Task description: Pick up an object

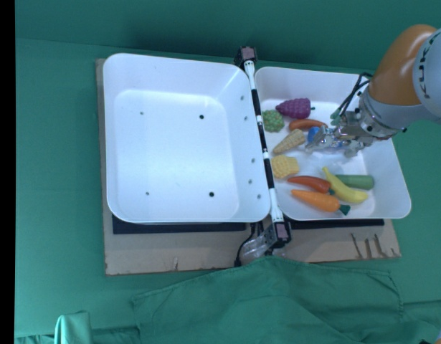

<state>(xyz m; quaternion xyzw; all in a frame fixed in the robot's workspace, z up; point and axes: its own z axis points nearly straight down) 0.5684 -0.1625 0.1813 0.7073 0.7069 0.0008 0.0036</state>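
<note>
Camera view shows the gripper (pixel 326 140) low inside the right bin (pixel 396 205), down among the toy foods, so the step in hand looks like the reach onto a pick. Whether it is released or clenched I cannot tell, and nothing can be seen held in it. A small blue piece (pixel 313 132) lies touching its tip, the likeliest target; a red-orange pepper (pixel 307 124) sits just beyond it. The next move calls for closing squarely on one item and lifting straight up, clear of its neighbours.

Counted: one purple grape bunch (pixel 294 107), one green piece (pixel 272 120), two corn pieces (pixel 289 142) (pixel 285 166), one banana (pixel 343 188), one cucumber (pixel 356 181), one red chilli (pixel 309 183), one carrot (pixel 319 201). Two bins; the left bin (pixel 177 138) lies well apart.
</note>
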